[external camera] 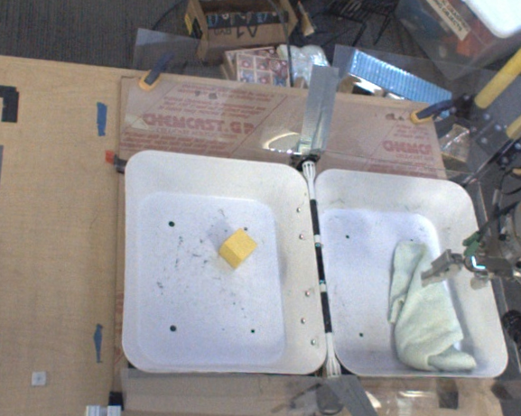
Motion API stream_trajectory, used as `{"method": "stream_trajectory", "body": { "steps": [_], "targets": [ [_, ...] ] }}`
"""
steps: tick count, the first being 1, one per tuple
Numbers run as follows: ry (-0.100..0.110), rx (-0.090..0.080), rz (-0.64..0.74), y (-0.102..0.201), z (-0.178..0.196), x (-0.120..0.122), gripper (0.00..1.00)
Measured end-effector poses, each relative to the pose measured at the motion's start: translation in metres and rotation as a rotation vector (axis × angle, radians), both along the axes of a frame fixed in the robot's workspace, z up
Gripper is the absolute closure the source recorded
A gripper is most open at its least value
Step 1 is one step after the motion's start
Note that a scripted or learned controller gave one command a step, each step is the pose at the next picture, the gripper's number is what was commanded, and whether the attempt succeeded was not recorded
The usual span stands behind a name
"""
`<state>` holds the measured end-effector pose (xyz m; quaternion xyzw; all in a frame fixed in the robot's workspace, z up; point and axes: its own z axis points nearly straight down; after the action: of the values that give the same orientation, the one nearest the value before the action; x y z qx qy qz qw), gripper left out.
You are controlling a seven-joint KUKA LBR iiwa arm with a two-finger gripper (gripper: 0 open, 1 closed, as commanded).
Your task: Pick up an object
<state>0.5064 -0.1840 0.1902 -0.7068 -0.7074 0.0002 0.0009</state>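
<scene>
Two white bins sit side by side on the bench, and each one has exactly one thing in it. So the count is easy: one yellow block, one cloth, one tool.

Left bin holds the single yellow block, a small cube sitting a bit above the middle of the bin floor, turned at an angle to the walls. It's on its own, touching nothing else, and the floor around it is speckled with dark scuffs plus a few black dots.

Right bin holds the one pale greenish-white cloth, crumpled into a long lump running down the right half of the bin, from about mid-height toward the near right corner.

Arm comes in from the right edge, and the tool hangs over the right bin, just beside the upper right part of the cloth. One grey finger pokes out leftward to right about where the cloth's edge is. Honestly can't tell how far apart the jaws are from this angle, it's too cluttered and small there, and I can't see anything pinched between them either.

Behind the bins there's one clear sheet with red lettering standing along the back.
</scene>
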Motion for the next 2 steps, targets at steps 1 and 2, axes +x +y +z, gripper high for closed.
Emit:
{"method": "stream_trajectory", "body": {
  "steps": [1,2],
  "targets": [
    [-0.004,-0.002,-0.001,-0.001,0.010,0.001,1.00],
    [-0.005,-0.002,0.301,0.074,0.162,0.007,1.00]
  ]
}}
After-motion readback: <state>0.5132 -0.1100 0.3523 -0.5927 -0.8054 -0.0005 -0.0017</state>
